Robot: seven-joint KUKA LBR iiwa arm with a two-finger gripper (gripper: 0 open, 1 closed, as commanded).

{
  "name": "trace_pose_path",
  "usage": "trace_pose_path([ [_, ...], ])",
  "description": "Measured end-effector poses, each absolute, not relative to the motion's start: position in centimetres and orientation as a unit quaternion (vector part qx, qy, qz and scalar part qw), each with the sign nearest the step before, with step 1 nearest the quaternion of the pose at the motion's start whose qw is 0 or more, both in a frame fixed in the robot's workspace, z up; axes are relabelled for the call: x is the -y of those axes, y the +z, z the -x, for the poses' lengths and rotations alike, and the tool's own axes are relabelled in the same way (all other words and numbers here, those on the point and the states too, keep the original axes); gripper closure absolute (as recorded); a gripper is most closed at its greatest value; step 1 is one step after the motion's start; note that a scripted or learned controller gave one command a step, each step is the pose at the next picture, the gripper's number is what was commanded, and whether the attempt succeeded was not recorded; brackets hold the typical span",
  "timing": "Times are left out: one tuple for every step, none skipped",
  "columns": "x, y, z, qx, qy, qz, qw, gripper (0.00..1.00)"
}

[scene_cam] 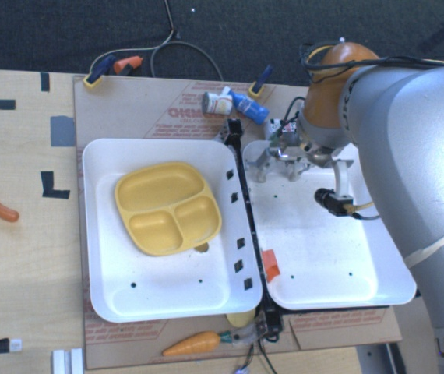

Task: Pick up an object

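Single fixed camera, mounted above the bench (pixel 19 154) and looking down at a slant. Far edge of the bench and dark floor along the top of frame; near edge along the bottom. Both bins inside the frame: left bin (pixel 101 287) near centre, right bin (pixel 378 287) beside it toward the right. Arm (pixel 401 139) entering from the right, large in frame and thus nearest the lens, covering part of the right bin's far corner. Medium range: bins in the middle of the frame, bare bench on the left.
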State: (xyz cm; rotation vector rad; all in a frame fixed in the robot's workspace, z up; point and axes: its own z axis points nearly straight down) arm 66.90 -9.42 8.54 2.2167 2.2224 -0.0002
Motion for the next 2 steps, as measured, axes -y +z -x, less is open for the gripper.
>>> trace_pose_path([
  [9.5,9.6,-66.9,-0.708,-0.0006,-0.706,0.002,1.0],
  [2.7,18.9,-60.3,-0.709,0.0016,-0.705,-0.001,1.0],
])
